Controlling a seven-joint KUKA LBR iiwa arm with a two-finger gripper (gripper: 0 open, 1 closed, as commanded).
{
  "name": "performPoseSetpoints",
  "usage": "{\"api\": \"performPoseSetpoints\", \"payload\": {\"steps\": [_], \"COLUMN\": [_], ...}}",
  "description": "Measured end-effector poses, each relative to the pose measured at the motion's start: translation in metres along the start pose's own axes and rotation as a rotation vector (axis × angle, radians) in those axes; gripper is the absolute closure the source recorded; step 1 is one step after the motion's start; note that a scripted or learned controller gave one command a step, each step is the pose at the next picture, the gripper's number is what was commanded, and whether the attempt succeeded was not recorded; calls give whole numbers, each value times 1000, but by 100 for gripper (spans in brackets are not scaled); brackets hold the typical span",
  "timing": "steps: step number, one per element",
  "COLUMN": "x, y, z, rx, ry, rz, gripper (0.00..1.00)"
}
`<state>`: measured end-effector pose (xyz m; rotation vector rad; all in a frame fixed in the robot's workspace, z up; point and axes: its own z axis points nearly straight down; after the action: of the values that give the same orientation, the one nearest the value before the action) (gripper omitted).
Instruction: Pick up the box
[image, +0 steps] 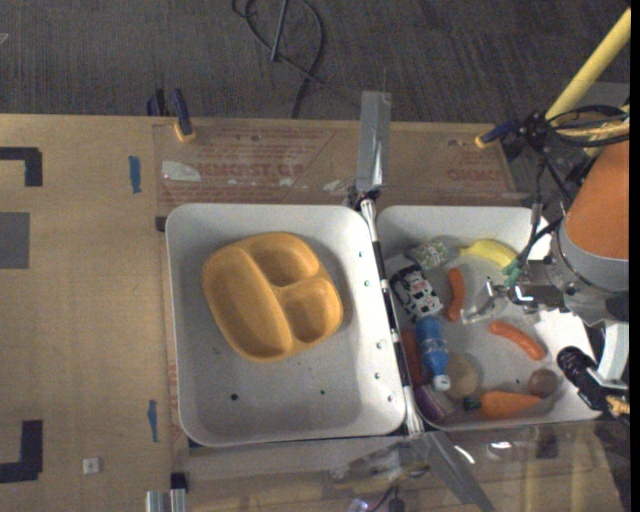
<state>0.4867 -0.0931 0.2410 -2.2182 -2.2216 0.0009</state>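
Note:
The box (417, 291) is small, white with black patches, and lies near the left wall of the right bin (560, 415), just right of the divider. My gripper (494, 300) hangs over the middle of that bin, to the right of the box and apart from it, with a red chili (455, 293) between them. The grey wrist and orange band (606, 205) rise behind the gripper at the right edge. Nothing is seen held in the gripper.
Around the box lie a blue bottle (432, 345), a clear bottle (433, 250), a banana (489, 251), an orange-red pepper (518, 340), a carrot (509, 404) and a brown ball (462, 377). The left bin (190, 330) holds a yellow divided plate (271, 295).

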Motion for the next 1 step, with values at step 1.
{"api": "performPoseSetpoints", "payload": {"steps": [1], "x": [105], "y": [69], "z": [57], "rx": [-3], "ry": [-1], "rz": [-76], "gripper": [0]}}
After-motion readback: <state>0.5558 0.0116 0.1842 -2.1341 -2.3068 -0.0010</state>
